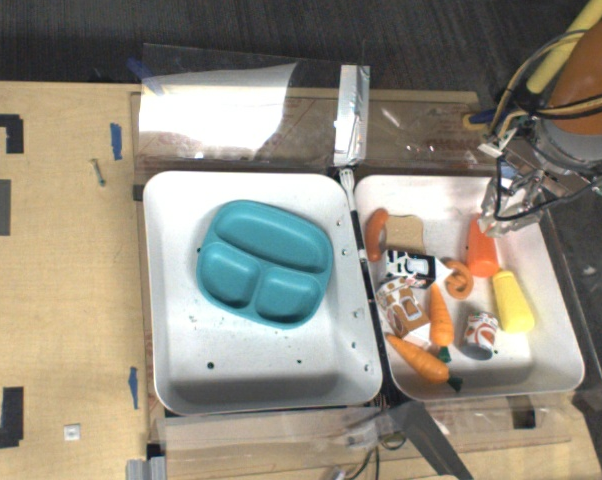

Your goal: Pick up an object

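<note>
Arm: the grey arm with its orange band (581, 63) reaches in from the right, above the far right corner of the right bin (561, 368).
Gripper: the gripper (501, 213) hangs over the far right part of the right bin, just above the orange block (482, 251); whether its fingers are spread or pressed together cannot be told, and nothing is seen between them.
Right bin contents: a sausage-like piece (377, 234) by the left wall, a tan bread slice (405, 233) beside it, a black-and-white packet (411, 265), a printed carton (403, 306), an orange ring (459, 282), two carrots (440, 315) (419, 359), a yellow cylinder (512, 301), and a small red-and-white can (479, 333).
Left bin: the left bin (181, 368) holds a teal divided plate (265, 262) with three compartments.
Bench: tan boards (51, 268) lie left of the bins.
</note>
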Controlling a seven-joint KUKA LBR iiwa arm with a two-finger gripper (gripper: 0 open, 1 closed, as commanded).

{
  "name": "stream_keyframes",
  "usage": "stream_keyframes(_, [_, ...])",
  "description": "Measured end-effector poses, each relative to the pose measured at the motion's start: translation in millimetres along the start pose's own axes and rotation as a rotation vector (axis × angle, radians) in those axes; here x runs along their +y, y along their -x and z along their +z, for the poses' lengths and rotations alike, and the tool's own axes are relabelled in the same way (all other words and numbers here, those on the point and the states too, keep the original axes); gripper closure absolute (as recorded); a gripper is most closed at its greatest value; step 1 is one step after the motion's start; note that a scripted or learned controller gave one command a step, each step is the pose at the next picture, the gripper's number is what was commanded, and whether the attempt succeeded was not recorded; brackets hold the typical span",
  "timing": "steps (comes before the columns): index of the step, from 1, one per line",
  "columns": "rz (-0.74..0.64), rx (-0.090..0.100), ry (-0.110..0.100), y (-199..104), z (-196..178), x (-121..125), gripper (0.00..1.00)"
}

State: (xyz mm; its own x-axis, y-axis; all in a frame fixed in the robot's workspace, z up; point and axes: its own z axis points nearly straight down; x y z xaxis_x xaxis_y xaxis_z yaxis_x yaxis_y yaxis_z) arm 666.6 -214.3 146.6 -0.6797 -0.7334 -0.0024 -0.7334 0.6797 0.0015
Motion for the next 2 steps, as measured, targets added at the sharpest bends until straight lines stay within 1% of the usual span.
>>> stream_keyframes(1, [-0.178, -0.007, -0.016, -3.9, -105.0, -8.2, 1.00])
stream_keyframes(2, [-0.262, -0.006, -0.011, 15.9, -119.1, 11.6, 1.00])
